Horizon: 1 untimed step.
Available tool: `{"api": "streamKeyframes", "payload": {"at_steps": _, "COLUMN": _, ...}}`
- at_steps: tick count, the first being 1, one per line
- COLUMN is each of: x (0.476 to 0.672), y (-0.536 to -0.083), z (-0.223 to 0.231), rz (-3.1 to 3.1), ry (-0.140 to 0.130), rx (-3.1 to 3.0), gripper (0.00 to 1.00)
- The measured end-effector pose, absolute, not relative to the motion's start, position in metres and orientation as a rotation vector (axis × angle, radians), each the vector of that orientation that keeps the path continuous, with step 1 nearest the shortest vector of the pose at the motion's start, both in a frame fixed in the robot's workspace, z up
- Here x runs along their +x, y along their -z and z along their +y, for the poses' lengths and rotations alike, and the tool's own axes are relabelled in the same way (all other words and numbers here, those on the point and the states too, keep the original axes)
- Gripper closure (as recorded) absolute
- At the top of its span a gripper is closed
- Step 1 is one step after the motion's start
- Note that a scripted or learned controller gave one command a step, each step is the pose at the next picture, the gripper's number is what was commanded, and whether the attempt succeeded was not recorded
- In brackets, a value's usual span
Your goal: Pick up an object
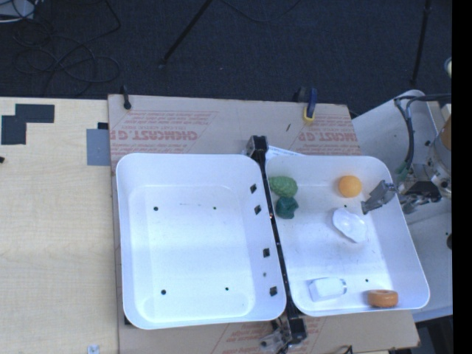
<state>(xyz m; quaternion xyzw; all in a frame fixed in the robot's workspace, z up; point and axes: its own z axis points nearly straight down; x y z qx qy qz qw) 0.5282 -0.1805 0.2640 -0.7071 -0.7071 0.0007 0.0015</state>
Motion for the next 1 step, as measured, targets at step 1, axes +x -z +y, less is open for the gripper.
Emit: {"api": "streamKeyframes", "payload": {"at_steps": 1, "x": 0.5568, "y": -0.2932, "z": -0.2148, "rz": -2.223, "ry": 0.000, "rx": -2.225, "gripper": 0.00}}
